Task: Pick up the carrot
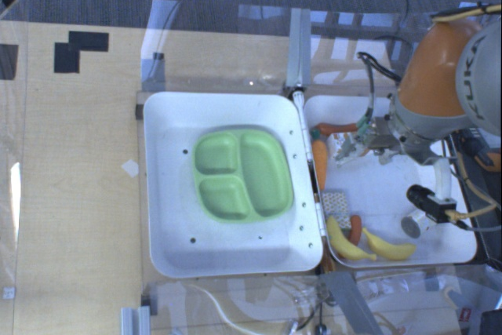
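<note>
Camera view: your carrot (319, 161) lies against the right bin's (463, 251) left wall, unheld. The gripper (353, 145) hovers at its two o'clock; whether it is parted, I cannot tell. Judged step: approach; next, descend and align. Count: two bananas (369, 245), one green tray (241, 175).

Left shallow white bin (169, 192): green three-compartment plastic plate (241, 174) at centre | Right shallow white bin (439, 251): two yellow bananas (369, 245) along near wall, small red sausage-shaped piece (355, 227) between them
</note>
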`<state>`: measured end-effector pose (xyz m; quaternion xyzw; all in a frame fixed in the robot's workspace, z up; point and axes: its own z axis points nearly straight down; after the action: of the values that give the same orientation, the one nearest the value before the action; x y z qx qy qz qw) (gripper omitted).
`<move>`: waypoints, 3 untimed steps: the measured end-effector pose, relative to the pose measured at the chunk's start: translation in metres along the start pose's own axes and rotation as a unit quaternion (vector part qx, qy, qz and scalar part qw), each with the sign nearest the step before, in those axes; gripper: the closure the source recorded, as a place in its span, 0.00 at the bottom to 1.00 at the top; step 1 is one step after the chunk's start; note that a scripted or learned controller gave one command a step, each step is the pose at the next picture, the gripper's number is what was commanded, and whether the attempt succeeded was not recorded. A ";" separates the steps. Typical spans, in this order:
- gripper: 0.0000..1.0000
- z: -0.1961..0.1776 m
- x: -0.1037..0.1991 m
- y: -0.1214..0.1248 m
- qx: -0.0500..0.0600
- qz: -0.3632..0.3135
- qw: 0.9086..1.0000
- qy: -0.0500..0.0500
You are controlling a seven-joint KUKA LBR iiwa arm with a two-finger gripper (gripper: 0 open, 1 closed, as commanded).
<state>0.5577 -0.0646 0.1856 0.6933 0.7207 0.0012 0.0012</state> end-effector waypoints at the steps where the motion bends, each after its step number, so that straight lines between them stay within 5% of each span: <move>1: 0.00 0.000 0.020 0.003 -0.001 0.148 0.989 0.000; 2: 0.00 0.002 0.054 -0.006 0.002 0.165 0.986 0.000; 3: 0.00 -0.058 -0.006 -0.058 0.000 0.271 0.963 0.000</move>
<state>0.4997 -0.0728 0.2433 0.8625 0.5061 0.0013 0.0011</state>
